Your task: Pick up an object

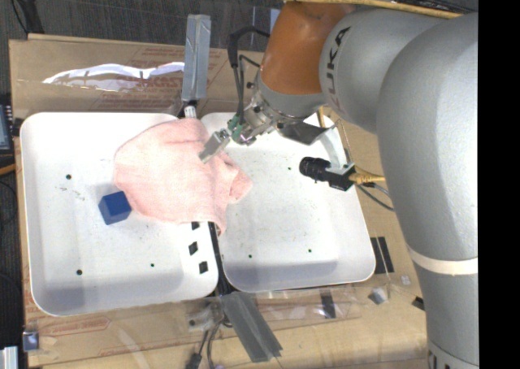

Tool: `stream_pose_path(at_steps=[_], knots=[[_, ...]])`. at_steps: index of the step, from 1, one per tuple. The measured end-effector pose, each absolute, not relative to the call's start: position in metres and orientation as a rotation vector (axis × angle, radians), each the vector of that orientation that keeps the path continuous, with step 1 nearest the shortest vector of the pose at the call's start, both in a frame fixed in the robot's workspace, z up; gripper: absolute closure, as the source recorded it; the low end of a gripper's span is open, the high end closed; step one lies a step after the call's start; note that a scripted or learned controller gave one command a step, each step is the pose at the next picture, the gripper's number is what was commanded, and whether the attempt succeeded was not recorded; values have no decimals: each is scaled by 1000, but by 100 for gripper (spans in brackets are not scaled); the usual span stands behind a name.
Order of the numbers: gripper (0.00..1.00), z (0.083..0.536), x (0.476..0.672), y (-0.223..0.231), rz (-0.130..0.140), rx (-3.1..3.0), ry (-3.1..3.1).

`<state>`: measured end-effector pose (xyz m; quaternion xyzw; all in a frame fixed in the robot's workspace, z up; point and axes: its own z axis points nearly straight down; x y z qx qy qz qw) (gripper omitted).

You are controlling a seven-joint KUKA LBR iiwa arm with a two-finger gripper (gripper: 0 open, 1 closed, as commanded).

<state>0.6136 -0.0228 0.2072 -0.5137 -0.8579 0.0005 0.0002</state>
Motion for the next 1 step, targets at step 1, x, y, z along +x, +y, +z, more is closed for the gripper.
stream_pose_path(at_steps=[1], knots=[[0, 114, 652, -113, 3, -1576, -2715]])
